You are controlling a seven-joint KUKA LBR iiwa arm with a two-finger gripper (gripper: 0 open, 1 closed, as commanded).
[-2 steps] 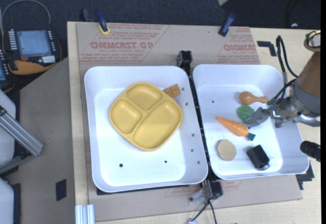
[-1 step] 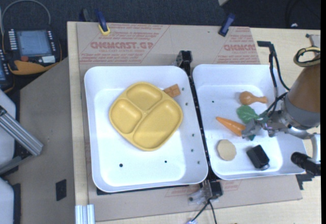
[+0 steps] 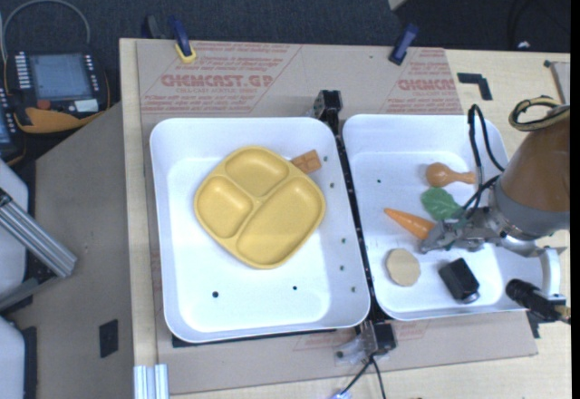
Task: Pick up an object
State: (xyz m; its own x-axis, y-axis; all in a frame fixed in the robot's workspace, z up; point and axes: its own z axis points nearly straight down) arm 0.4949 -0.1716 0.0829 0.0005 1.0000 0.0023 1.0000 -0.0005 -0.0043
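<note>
The right bin [image 3: 381,143] holds several small objects. An orange carrot [image 3: 410,221] lies near its middle, with a green leafy piece [image 3: 440,203] just to its right. Further back is a tan drumstick-shaped piece [image 3: 446,175]. At the front lie a round tan cookie [image 3: 403,267] and a black block [image 3: 459,279]. My gripper [image 3: 442,235] is low in this bin, just right of the carrot's thick end, below the green piece and above the black block. Nothing can be seen held in it.
The left bin [image 3: 181,297] carries a yellow divided plate [image 3: 259,205] with a small brown block [image 3: 306,161] at its upper right edge. The arm's orange band [image 3: 542,175] hangs over the right bin's right rim. A black cable [image 3: 478,139] loops above the bin.
</note>
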